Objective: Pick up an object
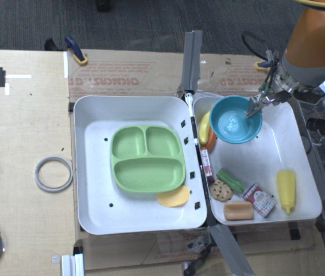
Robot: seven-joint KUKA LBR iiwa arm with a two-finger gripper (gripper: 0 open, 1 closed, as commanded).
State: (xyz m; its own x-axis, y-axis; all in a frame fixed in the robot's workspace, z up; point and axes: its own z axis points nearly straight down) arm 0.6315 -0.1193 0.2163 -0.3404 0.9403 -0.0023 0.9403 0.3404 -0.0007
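Above right bin (306, 171), pincer (254, 109) gripping tilted blue bowl (234, 122) rim

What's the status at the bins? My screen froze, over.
Gripper at the rim of the round blue plastic bowl, right bin. Grasp unconfirmed. Yellow banana lies against the bowl's left side.

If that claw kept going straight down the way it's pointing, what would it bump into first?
Most likely the blue bowl: the gripper points down and leftward at the bowl's inside near its right rim. How high it sits above the bowl is hard to judge from this slanted view.
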